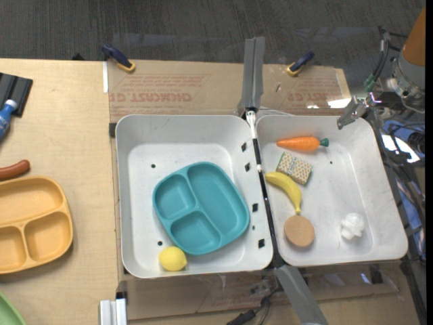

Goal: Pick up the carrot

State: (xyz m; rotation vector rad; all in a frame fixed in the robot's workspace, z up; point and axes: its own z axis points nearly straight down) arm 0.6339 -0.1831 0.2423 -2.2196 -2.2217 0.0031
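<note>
An orange carrot (pixel 298 143) with a green tip lies on its side near the far edge of the right bin (pixel 385 202), pointing left. My gripper (pixel 352 114) hangs over the far right corner of that bin, to the right of the carrot and a little beyond it. It is apart from the carrot and nothing shows in it. The grey arm with its orange band comes in from the right edge.
Also in the right bin are a speckled cracker-like block (pixel 295 168), a banana (pixel 287 188), a brown round disc (pixel 299 231) and a white crumpled lump (pixel 352 225). The left bin (pixel 135 147) holds a teal divided plate (pixel 199 208) and a yellow lemon (pixel 172 258). An orange tray (pixel 27 225) sits far left.
</note>
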